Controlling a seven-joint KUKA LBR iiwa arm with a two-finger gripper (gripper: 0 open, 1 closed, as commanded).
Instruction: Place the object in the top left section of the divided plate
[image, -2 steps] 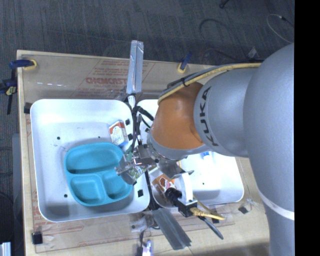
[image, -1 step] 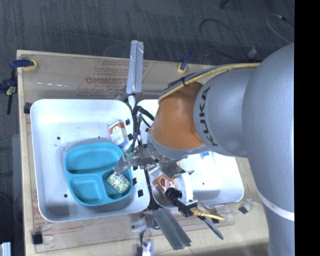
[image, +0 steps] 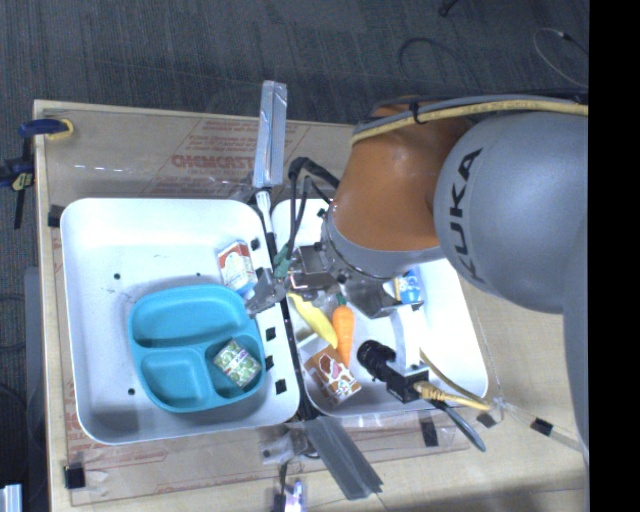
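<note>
A red-and-white carton (image: 236, 266) lies in the left bin (image: 90, 260) beside the blue divided plate (image: 185, 345); a banana (image: 316, 318) and carrot (image: 343, 330) lie under the arm. The pincer (image: 300, 282) sits near the bins' shared wall, its state I cannot tell.

Blue divided plate (image: 175, 345), white bins (image: 100, 260), orange carrot (image: 343, 330), yellow banana (image: 315, 320), grey-and-orange arm (image: 480, 200).

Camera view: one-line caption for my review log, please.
Grey KUKA arm over two white bins; blue divided plate holds a green-patterned packet in its lower-right section.
</note>
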